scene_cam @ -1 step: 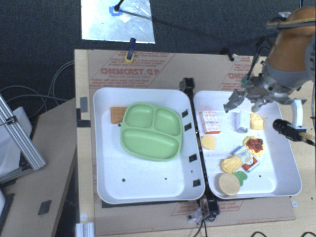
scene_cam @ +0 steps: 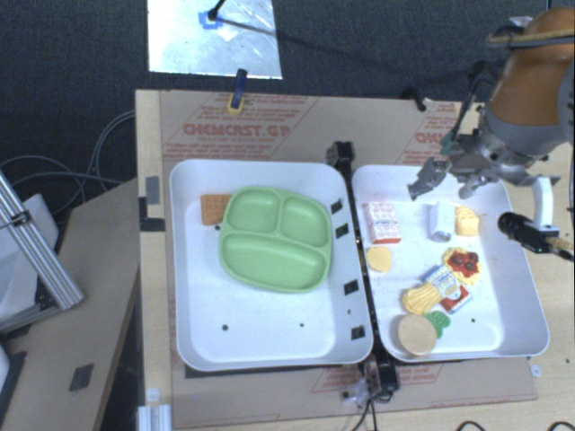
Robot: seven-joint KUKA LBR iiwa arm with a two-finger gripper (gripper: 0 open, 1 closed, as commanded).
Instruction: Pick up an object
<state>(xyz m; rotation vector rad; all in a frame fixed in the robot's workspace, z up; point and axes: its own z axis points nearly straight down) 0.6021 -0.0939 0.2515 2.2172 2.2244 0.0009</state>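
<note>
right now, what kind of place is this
Probably a robotics lab test bench. A robot arm reaches over two white bins set on cardboard, one holding a green divided plate, the other toy food. Loose cables trail beside the bench.

1. The left bin (scene_cam: 193,330) is white and holds a pale green divided plate (scene_cam: 275,239).
2. At the plate's nine o'clock lies an orange-brown cracker (scene_cam: 213,208).
3. The right bin (scene_cam: 512,317) is white too.
4. It holds a red-and-white box (scene_cam: 382,223), a yellow disc (scene_cam: 380,259), a yellow wedge (scene_cam: 466,222) and a tan round (scene_cam: 417,334).
</note>
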